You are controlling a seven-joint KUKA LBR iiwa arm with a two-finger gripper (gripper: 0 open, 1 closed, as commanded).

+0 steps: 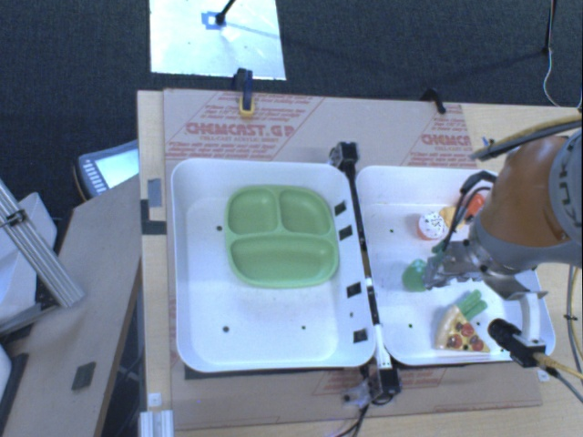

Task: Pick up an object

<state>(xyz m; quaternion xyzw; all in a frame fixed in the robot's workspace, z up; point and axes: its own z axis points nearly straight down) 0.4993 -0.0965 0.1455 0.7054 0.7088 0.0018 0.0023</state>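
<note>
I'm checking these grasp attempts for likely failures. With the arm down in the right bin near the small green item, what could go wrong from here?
1. The end effector sits at the edge of the small green object, so an off-centre close might nudge it away rather than grip it.
2. The pizza slice toy and the green piece lie just beside the arm; a sweep could knock them.

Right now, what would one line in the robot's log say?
arm: over right bin | hand: at green toy | pizza slice: near front | green tray: left bin
</note>
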